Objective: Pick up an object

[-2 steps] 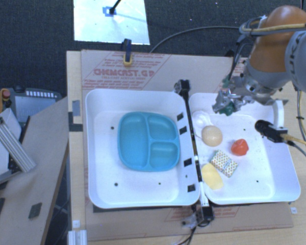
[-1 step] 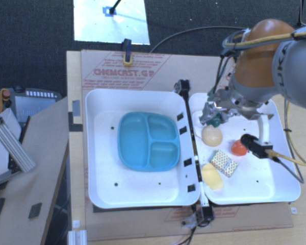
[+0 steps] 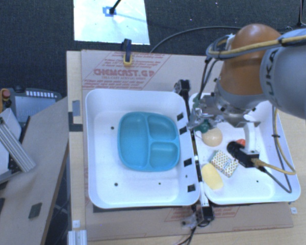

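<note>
In the right bin (image 3: pixel 247 197), a yellow piece (image 3: pixel 211 176) lies close to the front left corner, with a patterned packet (image 3: pixel 225 163) just beside it on its far right side. In the left bin (image 3: pixel 102 188), a blue plate (image 3: pixel 148 141) with three compartments lies flat in the middle. Farther back in the right bin a cream ball (image 3: pixel 212 137) rests near the left wall, not held, and the gripper (image 3: pixel 200 117) hangs just beyond it by the same wall; if it is wide or narrow I cannot tell.
</note>
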Available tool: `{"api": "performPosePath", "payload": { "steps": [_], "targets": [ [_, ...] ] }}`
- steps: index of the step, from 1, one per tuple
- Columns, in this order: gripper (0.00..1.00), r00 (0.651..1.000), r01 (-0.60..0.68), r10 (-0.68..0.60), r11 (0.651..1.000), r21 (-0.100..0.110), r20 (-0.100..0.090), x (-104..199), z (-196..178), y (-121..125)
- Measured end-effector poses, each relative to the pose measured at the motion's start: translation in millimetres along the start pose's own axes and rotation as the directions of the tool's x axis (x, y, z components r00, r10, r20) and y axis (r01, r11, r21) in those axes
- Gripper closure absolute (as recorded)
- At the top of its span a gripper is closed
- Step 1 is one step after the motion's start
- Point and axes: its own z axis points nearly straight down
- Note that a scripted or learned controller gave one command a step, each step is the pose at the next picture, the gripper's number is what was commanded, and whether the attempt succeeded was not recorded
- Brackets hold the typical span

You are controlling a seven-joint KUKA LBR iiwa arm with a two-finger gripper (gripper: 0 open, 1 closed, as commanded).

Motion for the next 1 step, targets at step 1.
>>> {"api": "performPosePath", "payload": {
  "steps": [1],
  "targets": [
    [1.00,1.000,0.000,0.000,1.000,0.001,0.000,44.2,-4.1,-26.3]
  ]
}}
